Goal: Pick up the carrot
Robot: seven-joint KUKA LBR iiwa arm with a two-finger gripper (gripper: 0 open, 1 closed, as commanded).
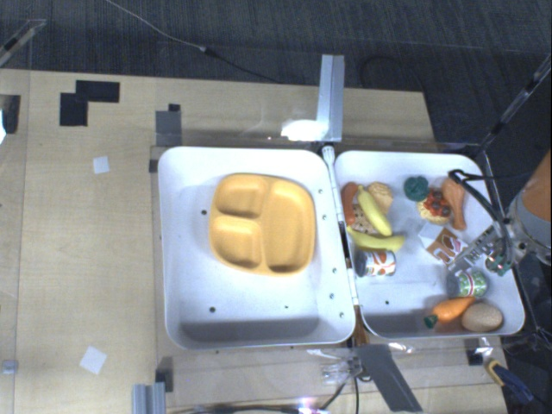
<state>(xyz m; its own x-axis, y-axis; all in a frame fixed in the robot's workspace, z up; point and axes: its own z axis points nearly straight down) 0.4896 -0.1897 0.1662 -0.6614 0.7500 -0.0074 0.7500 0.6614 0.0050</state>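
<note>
The carrot (450,310) looks a light, stiff, smooth toy, best pinched across its orange middle; the claw's (488,257) state I cannot tell

I have one fixed camera, set high above the counter (78,257) and looking down at a slight slant. It takes in both white bins: the left bin (185,257) and the right bin (405,304). The dark floor runs along the far edge.
</note>
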